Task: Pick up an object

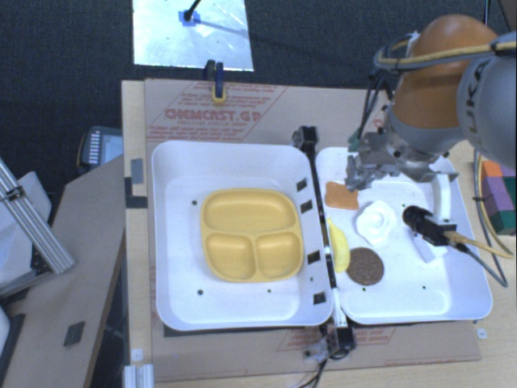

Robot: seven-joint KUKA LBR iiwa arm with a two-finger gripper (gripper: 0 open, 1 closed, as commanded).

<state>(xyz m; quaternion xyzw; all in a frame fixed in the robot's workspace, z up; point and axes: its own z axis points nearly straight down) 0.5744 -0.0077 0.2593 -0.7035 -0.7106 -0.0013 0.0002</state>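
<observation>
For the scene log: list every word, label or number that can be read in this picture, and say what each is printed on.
"CHEMCAST GP": large red print on the cardboard sheet behind the left bin; the last letters are uncertain.
Smaller red lines above it: too blurred to read.
Red print at the sheet's front edge: mostly hidden, unreadable.
Keys on the grey device at far left: too small to read.

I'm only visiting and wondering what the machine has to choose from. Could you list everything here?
left bin: one, white, left on bench
right bin: one, white, beside it
tray: one, yellow, in left bin
flat piece: one, orange, right bin, far left corner
blob: one, white, right bin, middle
curved piece: one, yellow, right bin, left edge
disc: one, brown, right bin, near side
arm: one, grey and orange, from right
gripper: one, over flat piece
</observation>
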